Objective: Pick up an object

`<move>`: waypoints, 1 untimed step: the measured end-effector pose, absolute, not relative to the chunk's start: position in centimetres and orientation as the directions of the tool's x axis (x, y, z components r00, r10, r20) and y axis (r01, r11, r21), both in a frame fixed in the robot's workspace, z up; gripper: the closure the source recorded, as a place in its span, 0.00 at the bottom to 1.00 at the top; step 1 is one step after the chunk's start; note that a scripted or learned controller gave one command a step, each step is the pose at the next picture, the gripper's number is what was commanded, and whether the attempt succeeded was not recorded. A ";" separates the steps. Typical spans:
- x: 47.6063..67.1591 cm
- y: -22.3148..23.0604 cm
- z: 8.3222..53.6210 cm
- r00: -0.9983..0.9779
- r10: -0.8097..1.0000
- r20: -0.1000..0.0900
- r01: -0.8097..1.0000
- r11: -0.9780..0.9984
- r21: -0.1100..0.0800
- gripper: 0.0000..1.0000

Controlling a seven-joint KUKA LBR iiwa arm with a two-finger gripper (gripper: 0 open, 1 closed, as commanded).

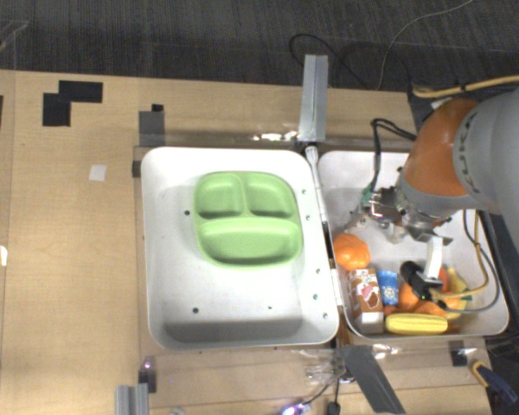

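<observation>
Rising closest to the lens, the grey arm (pixel 502 145) is reaching in from 3 o'clock, with its orange band (pixel 432 150) sitting just above the wrist. The wrist is hanging over the middle of the right bin (pixel 346 169). The jaws are pointing down beneath it, hidden by the wrist's own bulk, so I cannot tell whether they are released, clenched or grasping anything.

Things to pick are crowding the 6 o'clock half of that bin. An orange fruit (pixel 351 251) is lying at about 8 o'clock, close to the bin's left wall and just beside the wrist. A brown carton (pixel 364 290) is lying directly at 6 o'clock from the fruit, touching it or nearly so. A small blue-topped item (pixel 388 284) is sitting against the carton's 3 o'clock side. A yellow banana (pixel 416 323) is lying flat along the bin's 6 o'clock wall. Above the banana, toward 12 o'clock, some orange pieces (pixel 409 296) are bunching together; they are possibly toy carrots, though the picture is too coarse to be sure.

Over at 9 o'clock, the left bin (pixel 156 232) is holding a green divided plate (pixel 246 217), which is resting flat near the bin's centre with two small compartments toward 12 o'clock and one long one toward 6 o'clock. Both bins are sitting side by side on the wooden desk (pixel 60 258), and a metal post (pixel 315 98) is standing at 12 o'clock between them.
</observation>
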State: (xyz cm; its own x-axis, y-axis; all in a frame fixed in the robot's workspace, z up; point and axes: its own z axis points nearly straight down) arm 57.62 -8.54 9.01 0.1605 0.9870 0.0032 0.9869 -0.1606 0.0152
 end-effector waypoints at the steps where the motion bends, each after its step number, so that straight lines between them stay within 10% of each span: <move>1: 52.2 -8.9 9.1 0.199 0.980 0.003 0.980 -0.199 0.017 0.00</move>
State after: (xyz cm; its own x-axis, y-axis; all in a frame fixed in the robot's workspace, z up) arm 52.21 -8.87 9.08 0.1989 0.9800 0.0027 0.9799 -0.1989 0.0170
